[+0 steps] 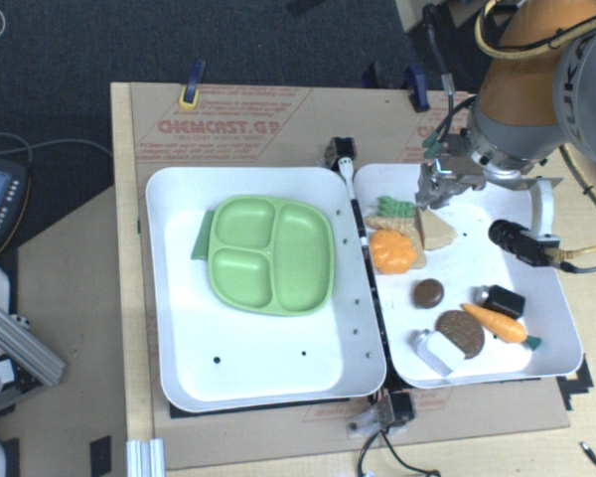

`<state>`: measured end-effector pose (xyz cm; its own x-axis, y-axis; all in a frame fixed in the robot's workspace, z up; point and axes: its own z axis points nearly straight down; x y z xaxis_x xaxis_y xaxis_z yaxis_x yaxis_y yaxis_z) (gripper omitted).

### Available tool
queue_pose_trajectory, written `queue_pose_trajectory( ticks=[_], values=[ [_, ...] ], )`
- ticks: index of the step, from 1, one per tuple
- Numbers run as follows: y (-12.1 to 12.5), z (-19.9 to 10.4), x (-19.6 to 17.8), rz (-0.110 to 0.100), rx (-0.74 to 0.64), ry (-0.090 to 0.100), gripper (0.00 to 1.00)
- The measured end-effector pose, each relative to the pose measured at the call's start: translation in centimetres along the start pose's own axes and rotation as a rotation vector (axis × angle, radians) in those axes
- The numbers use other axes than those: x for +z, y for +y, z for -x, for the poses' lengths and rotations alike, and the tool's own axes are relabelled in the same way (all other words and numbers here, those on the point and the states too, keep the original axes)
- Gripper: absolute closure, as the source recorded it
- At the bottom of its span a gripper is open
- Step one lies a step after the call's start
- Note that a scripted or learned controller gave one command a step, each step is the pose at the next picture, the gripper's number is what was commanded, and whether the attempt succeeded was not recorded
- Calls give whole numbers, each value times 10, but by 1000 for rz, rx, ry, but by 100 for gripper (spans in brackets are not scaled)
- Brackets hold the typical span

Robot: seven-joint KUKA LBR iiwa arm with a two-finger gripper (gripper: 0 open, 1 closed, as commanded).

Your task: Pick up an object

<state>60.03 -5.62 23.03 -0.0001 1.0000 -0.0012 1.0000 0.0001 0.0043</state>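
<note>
The right bin (551, 286) holds several toy foods. A sandwich piece with green lettuce and tan bread (414, 221) lies at its far left. An orange lump (392, 251) sits just in front of it. Nearer the front are a small brown disc (428, 292), a carrot (499, 322), a dark brown oval (462, 333) and a pale block (433, 352). My gripper (434, 191) hangs low over the far part of this bin, just above the tan bread wedge (439, 233). I see nothing held in it.
The left bin (169, 296) holds a green divided plate (272, 254). A small black block (504, 299) lies behind the carrot. A black cylinder with a cable (519, 240) juts from the arm over the right bin's right side. Clamps sit on the board's far edge.
</note>
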Motion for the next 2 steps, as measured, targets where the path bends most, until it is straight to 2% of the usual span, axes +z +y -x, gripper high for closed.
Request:
queue_pose_trajectory(
  ticks=[1,2],
  values=[
    [-14,4,6,-8,1,1,100],
    [-13,-1,14,-8,-1,1,100]
  ],
)
